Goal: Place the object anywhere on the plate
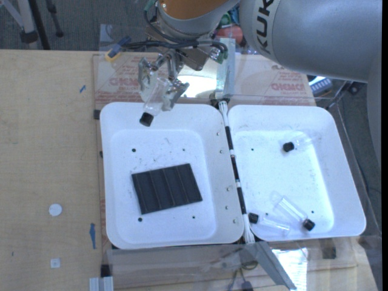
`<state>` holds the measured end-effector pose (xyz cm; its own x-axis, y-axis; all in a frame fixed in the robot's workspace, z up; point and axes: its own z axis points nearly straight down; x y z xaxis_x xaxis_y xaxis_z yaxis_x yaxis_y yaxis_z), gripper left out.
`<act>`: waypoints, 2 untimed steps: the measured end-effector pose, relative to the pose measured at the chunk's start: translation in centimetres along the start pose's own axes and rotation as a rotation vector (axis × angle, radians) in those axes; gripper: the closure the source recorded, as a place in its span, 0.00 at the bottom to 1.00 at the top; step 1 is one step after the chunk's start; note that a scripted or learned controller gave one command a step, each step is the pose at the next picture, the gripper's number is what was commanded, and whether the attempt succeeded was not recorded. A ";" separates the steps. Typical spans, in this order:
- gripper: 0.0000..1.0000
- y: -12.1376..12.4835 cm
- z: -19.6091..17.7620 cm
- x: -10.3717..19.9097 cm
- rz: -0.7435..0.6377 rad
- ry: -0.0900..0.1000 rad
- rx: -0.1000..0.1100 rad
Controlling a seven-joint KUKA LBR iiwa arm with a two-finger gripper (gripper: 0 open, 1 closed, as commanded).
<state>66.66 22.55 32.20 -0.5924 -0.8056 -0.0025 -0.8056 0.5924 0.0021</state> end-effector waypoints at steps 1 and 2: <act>1.00 -0.4 5.7 0.6 -0.041 -0.001 0.000; 1.00 -0.7 10.4 0.9 -0.561 0.000 -0.002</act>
<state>66.64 21.42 21.75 -0.0732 -0.9973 -0.0034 -0.9973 0.0732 0.0022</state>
